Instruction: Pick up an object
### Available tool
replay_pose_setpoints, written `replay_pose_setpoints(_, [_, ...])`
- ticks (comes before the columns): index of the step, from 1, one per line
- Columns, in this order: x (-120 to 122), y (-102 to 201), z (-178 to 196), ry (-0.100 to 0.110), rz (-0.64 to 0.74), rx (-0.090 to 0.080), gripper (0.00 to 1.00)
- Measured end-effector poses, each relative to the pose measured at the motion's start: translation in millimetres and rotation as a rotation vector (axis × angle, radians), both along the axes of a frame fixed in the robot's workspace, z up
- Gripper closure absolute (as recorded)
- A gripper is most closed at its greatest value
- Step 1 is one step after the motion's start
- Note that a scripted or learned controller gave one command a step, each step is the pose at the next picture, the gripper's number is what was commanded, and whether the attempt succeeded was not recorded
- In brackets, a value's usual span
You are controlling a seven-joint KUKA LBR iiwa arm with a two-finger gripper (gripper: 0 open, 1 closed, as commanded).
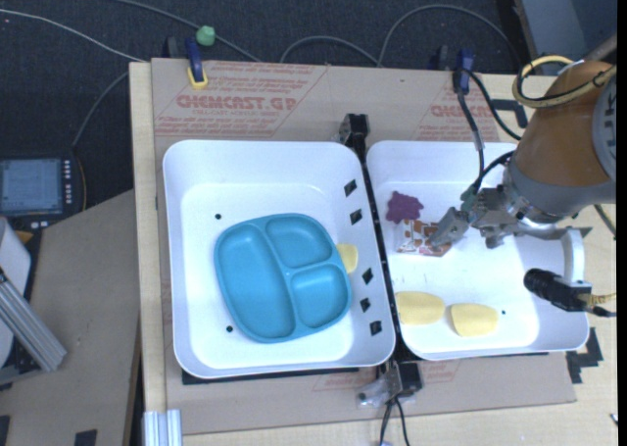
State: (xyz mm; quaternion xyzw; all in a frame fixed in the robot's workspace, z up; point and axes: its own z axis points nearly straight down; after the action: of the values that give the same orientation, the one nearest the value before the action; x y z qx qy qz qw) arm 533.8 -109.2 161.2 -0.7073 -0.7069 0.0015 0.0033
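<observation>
Arm (563, 155): a bulky rounded casing is showing orange-brown over a grey metal collar. Yellow cable (542, 72) is looping above the casing; a thinner dark cable is running alongside. White bracket is carrying a small black module (556, 287) below the wrist. Claw (453, 228): grey metal linkage, dull finish.

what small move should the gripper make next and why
Probably ease straight down and close. The gripper sits in the right bin, its tip at a small patterned packet beside a purple piece; nothing shows between its fingers, so no grasp is evident yet.
</observation>
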Motion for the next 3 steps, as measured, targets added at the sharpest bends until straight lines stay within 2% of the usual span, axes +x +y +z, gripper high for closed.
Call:
replay_pose_setpoints(1, [6.4,7.6,-55.9,0.001,0.001,0.001,0.00])
replay_pose_setpoints(2, [8.0,7.0,-41.4,-0.006,0.000,-0.001,1.00])
replay_pose_setpoints(3, [6.5,8.4,22.3,-0.013,0.002,-0.003,1.00])
